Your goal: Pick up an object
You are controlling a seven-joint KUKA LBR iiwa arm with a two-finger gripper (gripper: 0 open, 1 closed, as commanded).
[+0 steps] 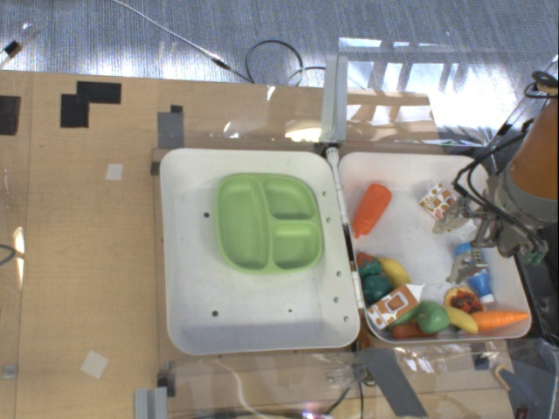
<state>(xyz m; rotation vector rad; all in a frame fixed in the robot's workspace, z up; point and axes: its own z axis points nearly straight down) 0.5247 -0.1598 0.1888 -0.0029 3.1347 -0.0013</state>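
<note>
In the right bin [410, 234], near its right wall, I see the jaws [476, 251] low among the toys; I cannot tell whether they are open or closed, and nothing shows between them. Candidate objects lie as follows — an orange carrot-shaped toy [371, 208] alone toward the bin's left wall, a small patterned box [438, 201] just beside the arm, and a crowded pile along the near wall.

Procedure, in my judgement: select a piece standing apart, since the pile offers poor clearance. The patterned box is nearest; the carrot-shaped toy has the most free space around it. Descend vertically, centre over the piece, close, then lift straight.

Count — two white bins on the tabletop [79, 260]; one green divided plate [269, 223] in the left bin [188, 304]; roughly ten small toys in the right bin, the pile being too tangled for an exact figure.
</note>
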